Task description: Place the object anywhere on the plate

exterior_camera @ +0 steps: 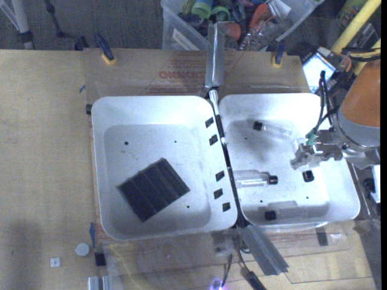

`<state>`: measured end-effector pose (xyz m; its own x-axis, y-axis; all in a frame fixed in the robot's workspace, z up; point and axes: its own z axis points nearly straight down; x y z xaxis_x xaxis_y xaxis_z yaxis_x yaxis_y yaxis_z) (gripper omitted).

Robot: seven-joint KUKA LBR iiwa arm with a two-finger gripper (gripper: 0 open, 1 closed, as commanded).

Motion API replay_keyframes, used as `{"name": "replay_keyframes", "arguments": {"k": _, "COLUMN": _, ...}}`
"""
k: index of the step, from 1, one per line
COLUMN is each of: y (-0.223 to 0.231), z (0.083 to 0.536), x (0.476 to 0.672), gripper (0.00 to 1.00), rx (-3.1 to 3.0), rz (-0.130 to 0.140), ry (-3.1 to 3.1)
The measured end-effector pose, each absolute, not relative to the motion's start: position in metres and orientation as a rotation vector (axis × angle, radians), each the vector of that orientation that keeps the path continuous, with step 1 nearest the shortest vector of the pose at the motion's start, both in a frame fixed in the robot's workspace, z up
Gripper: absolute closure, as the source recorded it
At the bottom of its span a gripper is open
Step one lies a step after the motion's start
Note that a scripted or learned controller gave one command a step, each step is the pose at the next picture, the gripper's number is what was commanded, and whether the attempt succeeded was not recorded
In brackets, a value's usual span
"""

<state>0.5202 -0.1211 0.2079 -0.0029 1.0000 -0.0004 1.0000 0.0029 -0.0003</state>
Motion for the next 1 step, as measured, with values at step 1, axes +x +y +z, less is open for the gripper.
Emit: {"name": "replay_keyframes", "arguments": {"k": 1, "y": -0.0461, "z": 0.1844, "x": 0.5887, "gripper": 1.0, "rx": 2.006, "rz": 0.001, "ry": 2.415}}
